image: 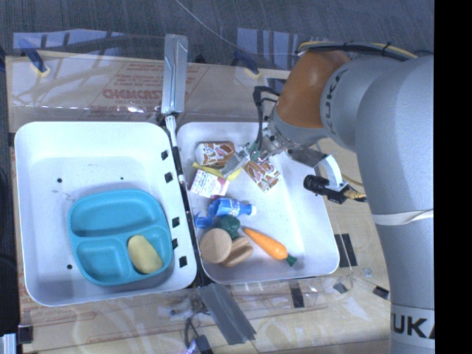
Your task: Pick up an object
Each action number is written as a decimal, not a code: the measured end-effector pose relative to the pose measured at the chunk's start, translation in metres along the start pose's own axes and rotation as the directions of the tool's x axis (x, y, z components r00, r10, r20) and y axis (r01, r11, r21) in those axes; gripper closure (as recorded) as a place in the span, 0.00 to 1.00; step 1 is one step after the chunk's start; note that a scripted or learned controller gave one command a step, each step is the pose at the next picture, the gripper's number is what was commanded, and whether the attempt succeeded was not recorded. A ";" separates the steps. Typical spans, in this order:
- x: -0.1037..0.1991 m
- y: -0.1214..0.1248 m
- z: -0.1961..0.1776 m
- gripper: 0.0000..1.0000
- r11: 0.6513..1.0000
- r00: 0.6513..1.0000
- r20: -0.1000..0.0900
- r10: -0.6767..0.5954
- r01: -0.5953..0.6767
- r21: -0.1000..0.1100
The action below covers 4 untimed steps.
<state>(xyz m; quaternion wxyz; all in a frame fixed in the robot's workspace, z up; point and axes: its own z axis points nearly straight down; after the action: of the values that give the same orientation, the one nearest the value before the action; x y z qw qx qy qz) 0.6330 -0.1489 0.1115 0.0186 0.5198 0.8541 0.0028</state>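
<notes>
The grey arm (383, 124) hangs over the right bin (317, 227), its gripper (254, 155) just beside the brown snack packet (262, 173), jaws' state indiscernible.

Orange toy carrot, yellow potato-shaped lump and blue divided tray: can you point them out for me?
Orange toy carrot (265, 245), camera view: middle of its body.
Yellow potato-shaped lump (144, 254), camera view: centre of its top.
Blue divided tray (110, 216), camera view: floor of its large compartment.
</notes>
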 end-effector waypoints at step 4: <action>0.063 -0.041 0.018 0.00 0.987 0.987 -0.037 -0.157 0.157 0.022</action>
<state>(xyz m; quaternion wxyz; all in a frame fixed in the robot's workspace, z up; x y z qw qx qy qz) 0.5685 -0.1118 0.0907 -0.0028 0.4510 0.8925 -0.0004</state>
